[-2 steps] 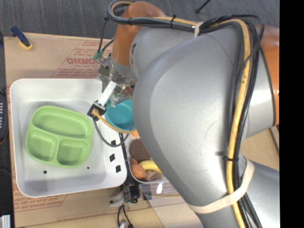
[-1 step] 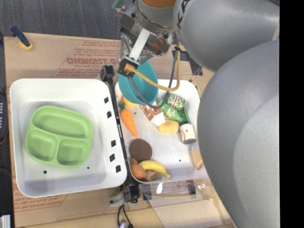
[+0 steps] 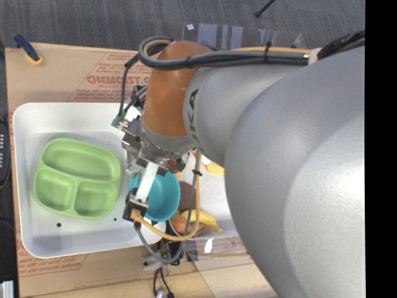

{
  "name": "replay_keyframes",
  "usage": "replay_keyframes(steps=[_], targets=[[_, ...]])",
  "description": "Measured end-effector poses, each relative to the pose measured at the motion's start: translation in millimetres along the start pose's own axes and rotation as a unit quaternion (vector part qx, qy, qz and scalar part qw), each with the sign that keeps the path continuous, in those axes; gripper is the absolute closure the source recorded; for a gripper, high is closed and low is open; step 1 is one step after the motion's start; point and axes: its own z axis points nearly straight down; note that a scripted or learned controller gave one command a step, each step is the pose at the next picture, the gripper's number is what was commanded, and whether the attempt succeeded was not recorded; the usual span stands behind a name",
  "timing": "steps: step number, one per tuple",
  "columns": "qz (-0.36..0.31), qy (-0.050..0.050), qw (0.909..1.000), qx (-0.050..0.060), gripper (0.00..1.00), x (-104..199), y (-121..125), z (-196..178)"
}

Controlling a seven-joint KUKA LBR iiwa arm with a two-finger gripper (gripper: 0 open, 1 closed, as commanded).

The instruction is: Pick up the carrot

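The grey arm with its orange band (image 3: pixel 169 92) reaches in from the right and covers most of the right white bin (image 3: pixel 211 194), while the left white bin (image 3: pixel 25 166) lies open to view. In the left bin rests a light green plastic plate with three compartments (image 3: pixel 77 177). A teal round bowl (image 3: pixel 162 196) sits at the divide between the two bins, directly under the wrist.

Just beside the bowl's right edge, in the right bin, lies a yellow banana (image 3: pixel 208 220), and against it shows an orange-brown rounded piece that I take to be the carrot (image 3: pixel 180 223). It lies toward the near edge of the bench from the gripper (image 3: pixel 162 164), close by and largely overlapped by the bowl. So little of the carrot is exposed that its long axis cannot be read with confidence.

The gripper hangs over the bowl's far rim. Whether it is open or closed cannot be told, and nothing is seen held in it.
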Motion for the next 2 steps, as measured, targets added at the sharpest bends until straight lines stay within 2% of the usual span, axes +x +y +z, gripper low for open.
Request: replay_keyframes(steps=[1, 2], targets=[[-0.156, 0.006, 0.9877, -0.005, 1.0, 21.7, -27.4, 82.8], [-0.277, 0.002, 0.9607, -0.01, 1.0, 20.5, -42.2, -14.9]])
